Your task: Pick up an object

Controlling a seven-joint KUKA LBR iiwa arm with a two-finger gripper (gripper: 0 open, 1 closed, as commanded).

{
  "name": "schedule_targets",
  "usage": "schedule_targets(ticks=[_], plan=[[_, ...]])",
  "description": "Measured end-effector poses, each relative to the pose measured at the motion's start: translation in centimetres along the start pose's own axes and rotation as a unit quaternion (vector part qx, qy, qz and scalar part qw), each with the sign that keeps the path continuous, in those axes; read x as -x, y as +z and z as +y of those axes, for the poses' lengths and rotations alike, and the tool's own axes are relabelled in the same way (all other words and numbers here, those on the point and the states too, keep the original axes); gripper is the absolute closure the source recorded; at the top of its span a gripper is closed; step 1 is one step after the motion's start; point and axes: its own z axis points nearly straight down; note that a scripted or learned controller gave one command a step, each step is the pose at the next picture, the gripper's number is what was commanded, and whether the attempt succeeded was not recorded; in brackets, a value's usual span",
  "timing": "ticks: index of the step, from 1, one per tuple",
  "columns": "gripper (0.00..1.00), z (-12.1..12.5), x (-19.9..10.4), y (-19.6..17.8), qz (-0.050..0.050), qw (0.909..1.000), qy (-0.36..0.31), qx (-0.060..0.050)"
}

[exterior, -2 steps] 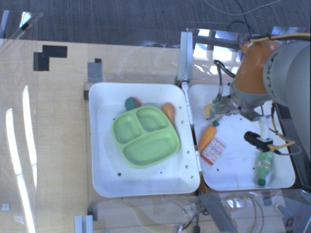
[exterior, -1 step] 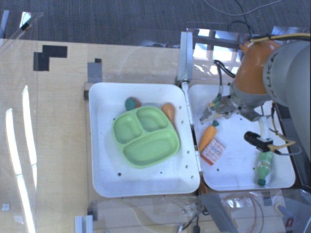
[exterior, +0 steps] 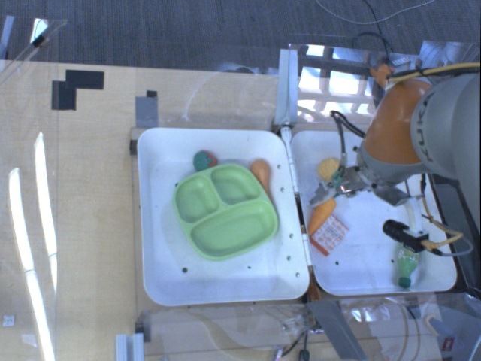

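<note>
My gripper (exterior: pixel 335 187) hangs low over the left part of the right bin (exterior: pixel 376 280). It sits between a yellow object (exterior: pixel 328 168) just behind it and an orange carrot-shaped piece (exterior: pixel 321 216) just in front of it. A red and white packet (exterior: pixel 329 235) lies beside the carrot's near end. Nothing shows clearly as held in the gripper.
A green bottle (exterior: pixel 406 266) lies at the right bin's front right. The left bin (exterior: pixel 161 277) holds a green divided plate (exterior: pixel 225 210), a teal and red ball (exterior: pixel 204 160) and an orange piece (exterior: pixel 260 172) by the divider wall. The arm covers the right bin's back right.
</note>
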Motion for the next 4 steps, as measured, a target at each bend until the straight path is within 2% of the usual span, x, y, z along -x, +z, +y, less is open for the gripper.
schedule_targets(ticks=[1, 2, 3, 4], plan=[[1.0, 0.3, -0.1, -1.3, 0.0, 1.0, 0.0, 0.004], [0.0, 0.3, -0.1, -1.3, 0.0, 1.0, 0.0, 0.004], [0.0, -1.5, -0.4, -0.1, 0.0, 0.9999, -0.015, 0.0], [1.0, -1.2, -0.5, -1.3, 0.0, 0.9999, -0.016, 0.004]])
